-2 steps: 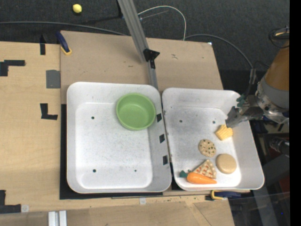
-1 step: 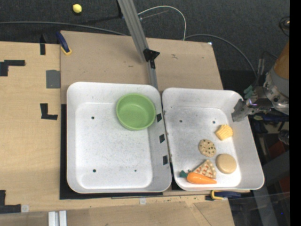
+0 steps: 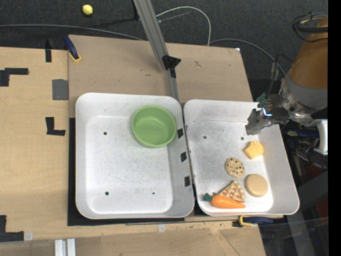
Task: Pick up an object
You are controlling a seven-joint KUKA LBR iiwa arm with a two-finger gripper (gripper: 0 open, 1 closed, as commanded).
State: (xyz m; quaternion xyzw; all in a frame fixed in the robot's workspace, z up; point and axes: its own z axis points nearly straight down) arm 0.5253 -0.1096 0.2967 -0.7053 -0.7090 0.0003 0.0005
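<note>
In the right bin (image 3: pixel 213 116) lie a yellow corn piece (image 3: pixel 254 149), a round speckled cookie (image 3: pixel 234 167), a tan bun (image 3: pixel 256 185), a pizza slice (image 3: pixel 232 191) and an orange carrot (image 3: pixel 226 201). A green bowl (image 3: pixel 154 126) sits in the left bin (image 3: pixel 106 159) near its back right corner. My gripper (image 3: pixel 256 122) hangs over the right bin's right side, just above and behind the corn piece, with nothing seen between its fingers.
A grey metal pole (image 3: pixel 152 28) slants down to the gap between the bins at the back. A yellow ball (image 3: pixel 87 9) lies on the dark floor at the far left. Cables (image 3: pixel 202 20) run behind the bench.
</note>
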